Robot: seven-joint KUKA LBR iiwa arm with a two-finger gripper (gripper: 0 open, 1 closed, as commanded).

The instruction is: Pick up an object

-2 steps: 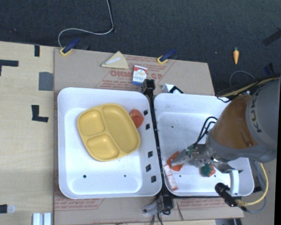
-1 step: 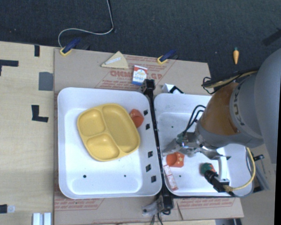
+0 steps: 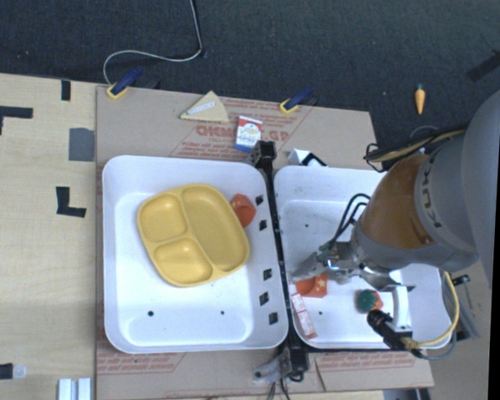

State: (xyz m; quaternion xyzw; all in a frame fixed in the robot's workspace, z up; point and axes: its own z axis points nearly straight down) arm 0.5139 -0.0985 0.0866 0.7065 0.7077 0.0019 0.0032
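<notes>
The right bin [image 3: 316, 211] holds a small red object [image 3: 314, 286] near its left side, a green ball [image 3: 366, 301] to the right of it, and a flat red-and-white packet [image 3: 302, 316] against the bin's left wall. My gripper [image 3: 328, 266] hangs low over this bin, just above and slightly right of the red object. The arm's grey body and orange band [image 3: 400, 215] cover the bin's right half. Nothing shows held in the gripper.
In the left bin [image 3: 117, 255] lies a yellow divided plate [image 3: 194, 234], with an orange-red item [image 3: 244, 209] at its right edge. Behind the bins on the cardboard are a small carton [image 3: 248, 134] and a tan wedge [image 3: 206, 108]. A black divider [image 3: 269, 229] separates the bins.
</notes>
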